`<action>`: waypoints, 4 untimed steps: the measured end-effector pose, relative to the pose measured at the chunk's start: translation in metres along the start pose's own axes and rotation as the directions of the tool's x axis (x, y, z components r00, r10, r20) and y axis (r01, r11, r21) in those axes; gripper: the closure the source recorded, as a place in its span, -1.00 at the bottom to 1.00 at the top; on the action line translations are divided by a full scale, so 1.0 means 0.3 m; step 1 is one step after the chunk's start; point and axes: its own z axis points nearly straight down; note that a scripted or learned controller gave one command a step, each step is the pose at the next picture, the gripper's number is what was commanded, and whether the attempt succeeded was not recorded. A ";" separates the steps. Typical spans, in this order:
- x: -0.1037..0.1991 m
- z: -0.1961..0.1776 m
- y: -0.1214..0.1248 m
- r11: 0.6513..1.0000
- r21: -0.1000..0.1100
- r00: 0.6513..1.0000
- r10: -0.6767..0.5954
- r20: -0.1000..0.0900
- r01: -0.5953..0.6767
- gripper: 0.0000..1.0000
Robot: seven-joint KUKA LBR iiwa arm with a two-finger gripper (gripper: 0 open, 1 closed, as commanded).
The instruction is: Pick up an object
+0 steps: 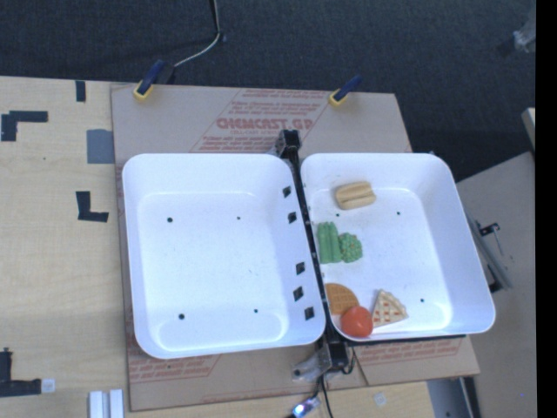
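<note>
The right bin (435, 233) holds several toy foods. A tan bread roll (354, 195) lies near its back left. A green leafy vegetable piece (337, 244) rests against the bin's left wall. At the front left corner sit an orange round cookie (338, 297), a red tomato (355, 322) and a tan waffle wedge (389, 307), close together.
The left bin (209, 251) stands beside the right one, with black clips (300, 268) along the shared wall. Both rest on a cardboard sheet (252, 116) held by two yellow-and-blue clamps (148, 79). A cable (204, 33) runs off at the back.
</note>
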 end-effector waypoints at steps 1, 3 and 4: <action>-0.018 0.000 0.000 1.000 0.000 1.000 -0.001 0.000 0.001 1.00; 0.039 -0.002 0.000 1.000 0.000 1.000 -0.002 -0.002 0.002 1.00; 0.105 -0.002 0.000 1.000 0.000 1.000 -0.002 -0.002 0.002 1.00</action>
